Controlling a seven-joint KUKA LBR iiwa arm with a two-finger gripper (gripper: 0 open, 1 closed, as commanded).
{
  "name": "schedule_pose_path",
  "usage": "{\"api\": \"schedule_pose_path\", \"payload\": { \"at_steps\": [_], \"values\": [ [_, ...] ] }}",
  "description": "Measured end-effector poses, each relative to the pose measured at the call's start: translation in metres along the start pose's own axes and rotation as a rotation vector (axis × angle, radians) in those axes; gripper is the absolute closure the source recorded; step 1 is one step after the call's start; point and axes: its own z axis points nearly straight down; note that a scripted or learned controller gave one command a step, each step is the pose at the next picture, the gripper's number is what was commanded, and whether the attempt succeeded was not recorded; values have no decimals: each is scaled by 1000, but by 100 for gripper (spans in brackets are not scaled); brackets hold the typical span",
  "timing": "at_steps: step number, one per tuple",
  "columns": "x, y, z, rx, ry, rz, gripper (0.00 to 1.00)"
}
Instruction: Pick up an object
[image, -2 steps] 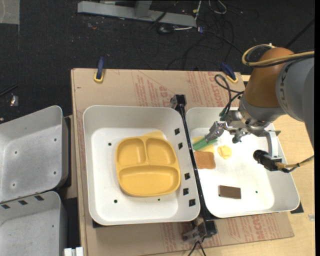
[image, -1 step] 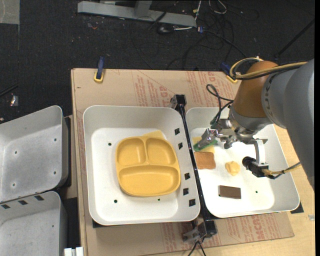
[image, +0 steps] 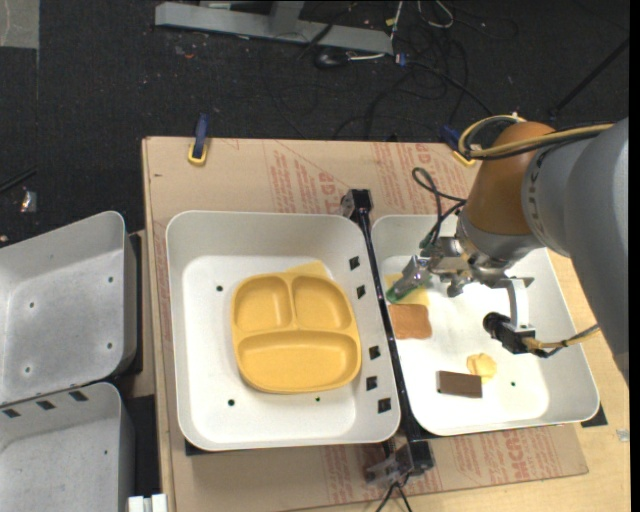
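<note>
My gripper (image: 428, 272) hangs over the upper left part of the right bin (image: 560, 400), under the grey arm with its orange band. Just to its lower left lies a small green and yellow item (image: 402, 292), partly hidden by the gripper. A tan square piece (image: 410, 321) lies flat just below the gripper. A dark brown rectangular block (image: 459, 384) and a small yellow lump (image: 481, 365) rest nearer the bin's front. I see nothing lifted off the bin floor.
The left bin (image: 200, 400) holds a yellow divided tray (image: 296, 333) in its middle. A black divider rail (image: 378, 310) runs between the two bins. A black fitting with a cable (image: 505, 333) sticks out beside the wrist.
</note>
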Motion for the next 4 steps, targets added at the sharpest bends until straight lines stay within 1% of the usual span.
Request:
{"api": "schedule_pose_path", "payload": {
  "at_steps": [1,2,3,4],
  "values": [
    [1,2,-12,-5,1,0,100],
    [4,2,-75,-2,-1,-4,100],
    [4,3,-124,-2,-1,-4,100],
    [51,-12,-119,5,0,-6,100]
  ]
}}
